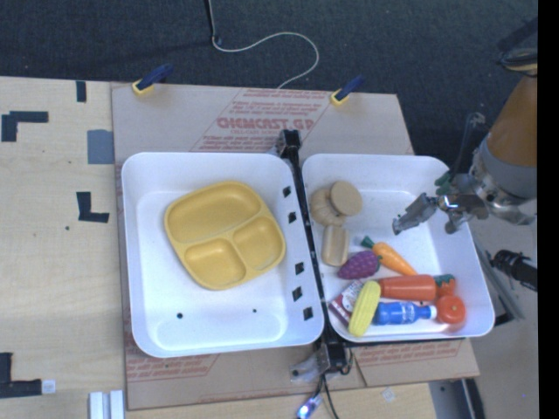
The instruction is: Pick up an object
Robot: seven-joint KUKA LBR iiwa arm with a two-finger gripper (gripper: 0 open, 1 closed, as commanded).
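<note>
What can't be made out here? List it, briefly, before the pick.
- End effector, camera view: small and seen at a slant, so its opening is unclear.
- Arm: cut off by the right edge above the orange band.
- Blue tube: label too small to read; the corn covers its left end.
- Wrapper under the corn: mostly covered.
- Wooden pieces: overlapping, count unclear.

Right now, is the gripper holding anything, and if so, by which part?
Nothing is held. The gripper hangs open above the right bin, apart from the carrot and the other toys below it.
</note>
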